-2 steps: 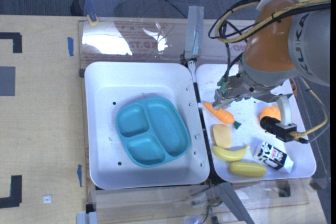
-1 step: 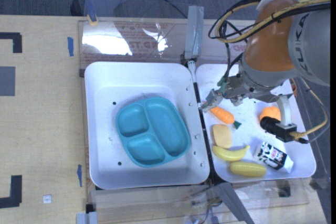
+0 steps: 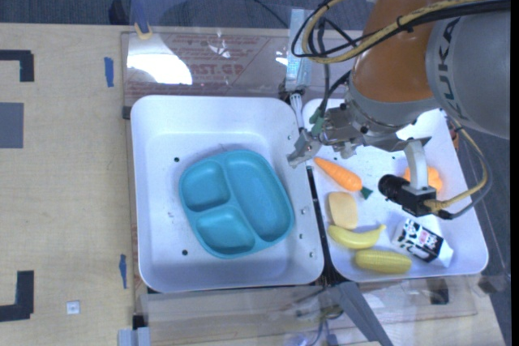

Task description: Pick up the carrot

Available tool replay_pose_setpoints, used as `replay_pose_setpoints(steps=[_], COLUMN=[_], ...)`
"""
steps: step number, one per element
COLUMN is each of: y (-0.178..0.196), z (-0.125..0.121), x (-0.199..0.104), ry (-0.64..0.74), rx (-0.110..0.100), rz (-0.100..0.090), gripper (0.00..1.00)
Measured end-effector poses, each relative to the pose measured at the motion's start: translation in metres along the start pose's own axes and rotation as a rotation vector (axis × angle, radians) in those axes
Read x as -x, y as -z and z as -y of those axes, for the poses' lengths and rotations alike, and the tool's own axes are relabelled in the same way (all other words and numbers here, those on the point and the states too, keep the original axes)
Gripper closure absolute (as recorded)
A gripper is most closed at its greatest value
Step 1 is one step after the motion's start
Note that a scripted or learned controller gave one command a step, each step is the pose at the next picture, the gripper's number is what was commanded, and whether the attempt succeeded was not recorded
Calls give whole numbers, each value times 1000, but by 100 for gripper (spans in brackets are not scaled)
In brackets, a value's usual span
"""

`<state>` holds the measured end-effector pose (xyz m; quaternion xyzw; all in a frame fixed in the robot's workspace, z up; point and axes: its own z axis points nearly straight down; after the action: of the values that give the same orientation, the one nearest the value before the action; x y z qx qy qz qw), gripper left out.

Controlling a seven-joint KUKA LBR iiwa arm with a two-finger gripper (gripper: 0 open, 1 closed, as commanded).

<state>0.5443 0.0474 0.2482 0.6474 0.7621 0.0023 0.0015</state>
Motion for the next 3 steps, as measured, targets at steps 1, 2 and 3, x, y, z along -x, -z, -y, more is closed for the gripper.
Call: replay_pose_setpoints(steps=[1,2,3], y=[-45,-65,-64], z=[27,2,-28], x=[66,118,94], ry=[-4,5,182], rx=[-12,-6,-2], rz=[2,3,2], gripper=[0,0,0])
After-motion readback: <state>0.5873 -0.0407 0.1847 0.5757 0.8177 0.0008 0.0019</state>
